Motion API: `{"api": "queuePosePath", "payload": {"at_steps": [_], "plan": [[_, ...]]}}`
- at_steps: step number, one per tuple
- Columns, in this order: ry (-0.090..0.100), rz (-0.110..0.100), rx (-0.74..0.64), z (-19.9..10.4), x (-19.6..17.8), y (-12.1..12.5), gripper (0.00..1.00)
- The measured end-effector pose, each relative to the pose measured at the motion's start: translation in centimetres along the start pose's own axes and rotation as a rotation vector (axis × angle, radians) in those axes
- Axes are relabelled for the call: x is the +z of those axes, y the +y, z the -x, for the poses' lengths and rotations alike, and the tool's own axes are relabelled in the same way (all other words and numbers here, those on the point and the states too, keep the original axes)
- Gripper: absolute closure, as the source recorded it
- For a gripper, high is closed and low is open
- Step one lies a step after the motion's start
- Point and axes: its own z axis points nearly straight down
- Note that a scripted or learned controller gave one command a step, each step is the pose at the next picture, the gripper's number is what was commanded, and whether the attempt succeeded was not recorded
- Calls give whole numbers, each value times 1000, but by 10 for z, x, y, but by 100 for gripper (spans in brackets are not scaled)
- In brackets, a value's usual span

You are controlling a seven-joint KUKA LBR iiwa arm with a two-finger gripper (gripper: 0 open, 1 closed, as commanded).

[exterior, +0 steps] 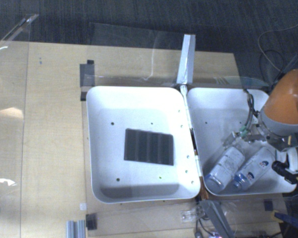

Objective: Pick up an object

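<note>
Two clear plastic bottles lie side by side in the right bin (213, 108), tilted with their caps toward the front edge. The left bottle (225, 166) has a white label. The right bottle (252, 169) has a blue cap end and a white label. My gripper (244, 133) hangs low over the right bin, just above the upper ends of the bottles, below the arm's orange band (287, 101). A dark ribbed rectangular pad (149, 146) lies flat in the middle of the left bin (104, 113).
A metal post (186, 58) stands at the back where the two bins meet. Cables hang at the far right beside the arm (288, 63). Small brackets sit on the wooden bench (39, 133) around the bins.
</note>
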Motion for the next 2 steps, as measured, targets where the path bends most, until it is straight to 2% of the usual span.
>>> {"api": "queuePosePath", "payload": {"at_steps": [1, 2], "plan": [[0, 3, -107, -51, -2, -43, 0], [5, -5, -11, -84, -2, 6, 0]]}}
